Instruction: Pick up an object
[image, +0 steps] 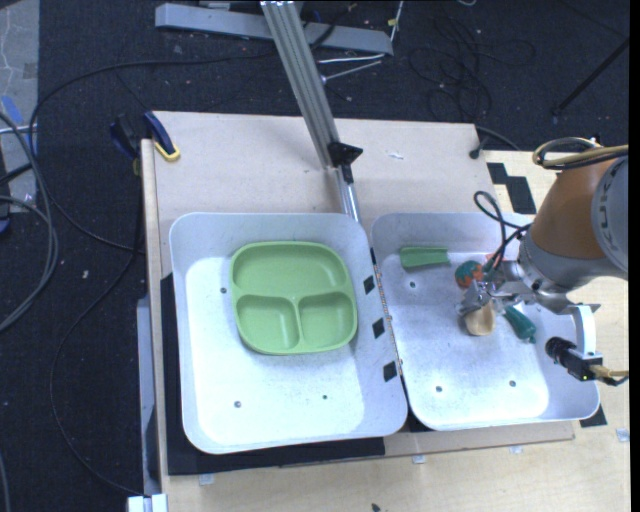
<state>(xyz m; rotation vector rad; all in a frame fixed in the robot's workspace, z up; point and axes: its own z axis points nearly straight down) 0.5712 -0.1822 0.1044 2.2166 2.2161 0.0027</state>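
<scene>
Gripper (483, 297) hung low over a tan object (480, 320) in the right bin (440, 395); finger state could not be told. Next: closure and lift, judged.

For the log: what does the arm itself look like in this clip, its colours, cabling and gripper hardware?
The arm has a rounded grey body with a broad orange band above the wrist. Dark cables loop from the wrist toward the gripper, a small metallic assembly. A yellowish cable arcs above the orange band.

Left white bin (200, 400): upper part taken by green three-compartment plastic plate (295, 297); lower part left open. Right white bin (440, 400): upper right crowded by small objects; lower left free.
</scene>
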